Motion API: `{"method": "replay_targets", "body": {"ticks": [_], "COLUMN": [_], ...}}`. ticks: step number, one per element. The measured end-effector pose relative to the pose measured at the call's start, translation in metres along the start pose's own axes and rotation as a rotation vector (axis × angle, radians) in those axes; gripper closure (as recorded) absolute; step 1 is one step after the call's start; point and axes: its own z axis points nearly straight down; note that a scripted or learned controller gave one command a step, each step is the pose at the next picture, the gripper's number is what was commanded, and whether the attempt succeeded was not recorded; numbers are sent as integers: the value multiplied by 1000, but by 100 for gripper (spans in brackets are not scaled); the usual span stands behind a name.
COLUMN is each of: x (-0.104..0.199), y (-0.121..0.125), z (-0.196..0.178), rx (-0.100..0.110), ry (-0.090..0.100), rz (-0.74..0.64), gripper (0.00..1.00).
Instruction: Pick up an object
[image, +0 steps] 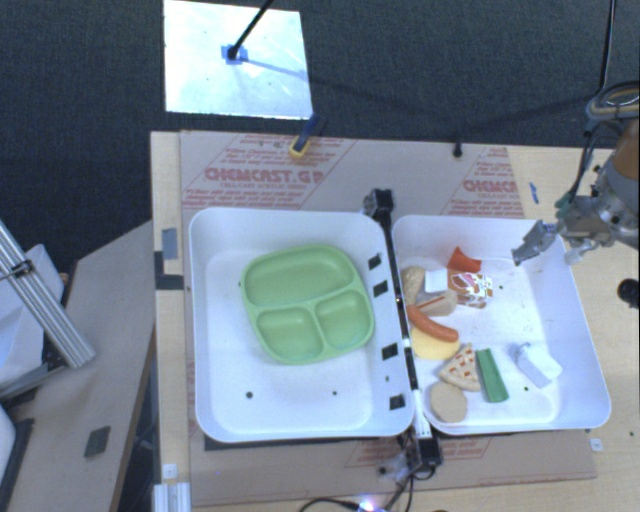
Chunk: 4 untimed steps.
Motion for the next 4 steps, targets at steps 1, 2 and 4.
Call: {"method": "replay_targets", "body": {"ticks": [1, 2, 4], "x": [1, -4, -3], "y": [2, -5, 6], "z": [-8, 46, 121], "rx": [-12, -10, -27], "ry": [-3, -2, -6], "rz": [-3, -2, -4], "gripper": [0, 0, 0]}}
